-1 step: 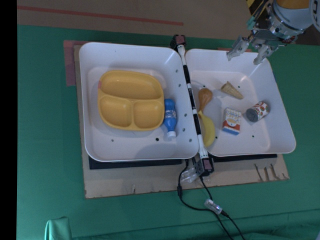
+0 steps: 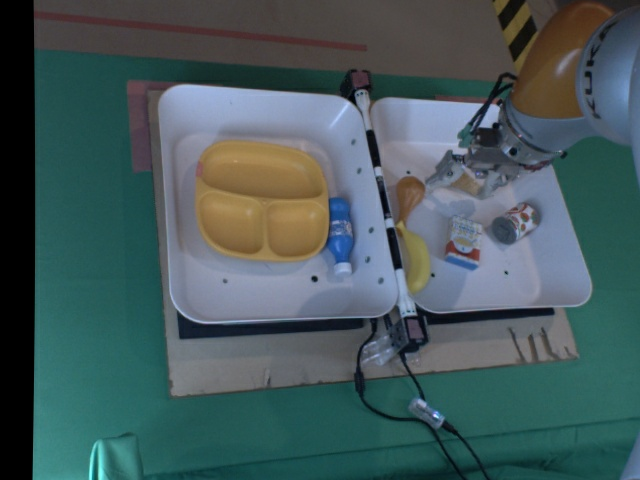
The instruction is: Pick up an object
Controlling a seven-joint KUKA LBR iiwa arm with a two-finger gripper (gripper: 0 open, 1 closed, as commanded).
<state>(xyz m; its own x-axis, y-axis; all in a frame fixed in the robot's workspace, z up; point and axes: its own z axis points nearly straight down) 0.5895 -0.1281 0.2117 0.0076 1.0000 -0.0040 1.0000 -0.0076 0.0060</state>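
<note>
Claw (image 2: 468,176) hovers in right bin (image 2: 560,268), beside chicken drumstick (image 2: 408,195).

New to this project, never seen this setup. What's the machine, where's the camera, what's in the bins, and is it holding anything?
It is one grey robot arm with an orange band, reaching in from the right. A single fixed camera looks down at a slant on a bench with two shallow white bins.

The left bin holds a yellow divided plate and a small blue bottle lying beside it.

The right bin holds a toy chicken drumstick, a banana, a small carton and a can on its side.

The gripper hangs low over the right bin with something small and pale at its tip. Whether that is gripped, I cannot tell from this view.
</note>
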